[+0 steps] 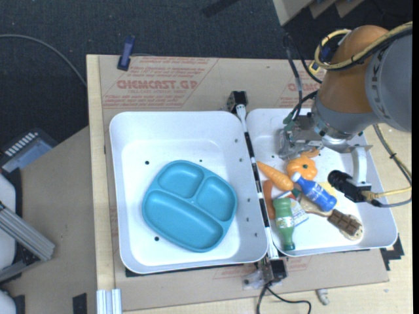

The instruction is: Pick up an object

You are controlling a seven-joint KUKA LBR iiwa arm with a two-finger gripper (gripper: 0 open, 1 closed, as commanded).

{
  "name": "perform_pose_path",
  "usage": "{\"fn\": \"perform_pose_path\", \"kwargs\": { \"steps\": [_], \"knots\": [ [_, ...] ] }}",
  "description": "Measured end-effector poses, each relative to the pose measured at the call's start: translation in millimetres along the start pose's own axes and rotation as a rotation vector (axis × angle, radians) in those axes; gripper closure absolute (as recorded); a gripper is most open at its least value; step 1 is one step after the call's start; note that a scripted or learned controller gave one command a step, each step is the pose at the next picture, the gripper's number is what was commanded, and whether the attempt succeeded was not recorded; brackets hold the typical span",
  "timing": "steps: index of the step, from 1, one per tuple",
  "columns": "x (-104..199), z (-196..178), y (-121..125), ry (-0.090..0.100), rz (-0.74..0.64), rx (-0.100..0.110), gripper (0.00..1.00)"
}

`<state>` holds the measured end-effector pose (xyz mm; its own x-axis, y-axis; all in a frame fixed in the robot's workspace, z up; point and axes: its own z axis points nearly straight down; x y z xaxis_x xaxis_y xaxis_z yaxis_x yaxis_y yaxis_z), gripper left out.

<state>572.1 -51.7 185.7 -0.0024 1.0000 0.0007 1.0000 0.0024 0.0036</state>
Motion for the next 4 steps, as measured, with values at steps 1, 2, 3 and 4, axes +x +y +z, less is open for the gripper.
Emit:
{"fn": "perform_pose_path", "kwargs": {
  "steps": [1,2,3,4],
  "knots": [
    [-1,1,-1,-0.001,0.001,0.003,0.00],
    [-50,89,1,-0.004,0.003,-0.001,0.00],
    [-50,80,1,-0.003,0.002,-0.001,1.00],
    [3,-10,0,0.000,0.001,0.001,1.00]
  ]
}}
